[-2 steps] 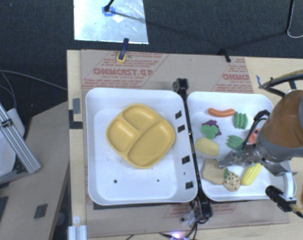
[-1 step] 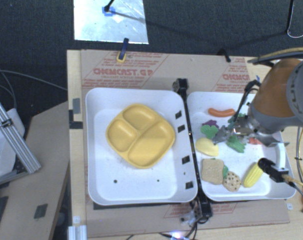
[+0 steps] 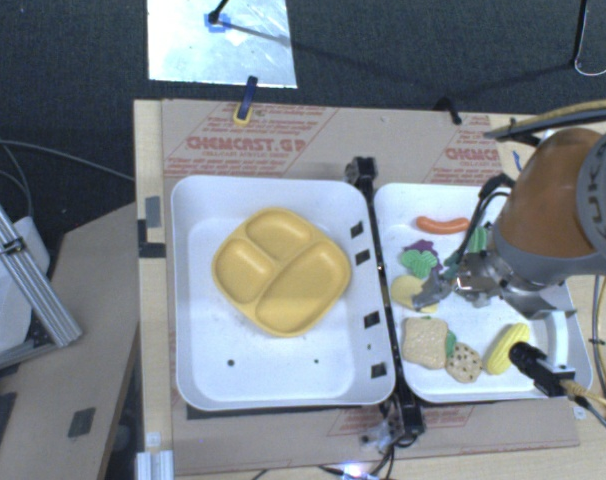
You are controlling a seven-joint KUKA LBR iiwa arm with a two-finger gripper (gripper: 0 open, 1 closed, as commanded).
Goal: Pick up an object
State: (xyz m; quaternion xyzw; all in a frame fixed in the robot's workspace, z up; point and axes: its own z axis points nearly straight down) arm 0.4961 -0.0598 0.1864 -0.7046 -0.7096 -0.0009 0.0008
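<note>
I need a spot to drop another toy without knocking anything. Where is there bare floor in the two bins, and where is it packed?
Left bin: bare floor all round the yellow divided plate, widest along the near edge and in the corners. Right bin: crowded, with the sausage, green toy, cracker, cookie, yellow toy and gripper.

Landmark: we take the left white bin (image 3: 198, 368) as our reference.
Yellow divided plate (image 3: 281, 270): we see it lying inside that bin, near its middle, three compartments facing up.
Cardboard sheet (image 3: 283, 143): we find it under the bin, red lettering showing beyond the bin's far edge.
Shiny metal sheet (image 3: 223, 28): well beyond the bin's far edge, on dark carpet.
Yellow-and-blue clip (image 3: 245, 103): between the metal sheet and the bin, on the cardboard's far edge.
Aluminium rail (image 3: 23, 278): we see it well off the bin's left side.
</note>
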